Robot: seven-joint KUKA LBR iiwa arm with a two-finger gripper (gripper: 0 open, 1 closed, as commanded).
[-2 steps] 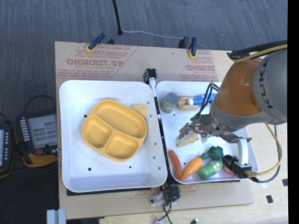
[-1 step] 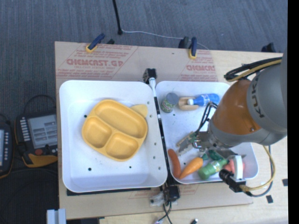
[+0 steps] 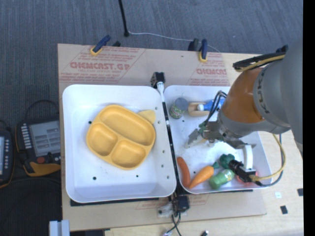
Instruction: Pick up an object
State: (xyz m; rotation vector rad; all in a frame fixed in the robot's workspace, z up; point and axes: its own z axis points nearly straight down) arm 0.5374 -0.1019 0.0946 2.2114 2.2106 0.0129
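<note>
My gripper (image 3: 201, 134) hangs over the middle of the right bin (image 3: 263, 151), its grey fingers (image 3: 193, 138) spread open with nothing between them. Behind it, at the bin's far left, stand a small grey-green can (image 3: 177, 108) and a tan bottle (image 3: 198, 108) lying on its side with a blue end (image 3: 217, 103). Along the near edge lie a red-orange carrot (image 3: 183, 170), an orange carrot (image 3: 203, 175), a light green piece (image 3: 220, 178), a dark green piece (image 3: 227, 159) and a red piece (image 3: 244, 180). The arm hides the bin's right part.
The left bin (image 3: 78, 171) holds a yellow divided plate (image 3: 121, 135) with a small yellow piece (image 3: 147, 115) behind it. A black divider rail (image 3: 167, 132) runs between the bins. Clamps (image 3: 100, 44) sit on the board's far edge.
</note>
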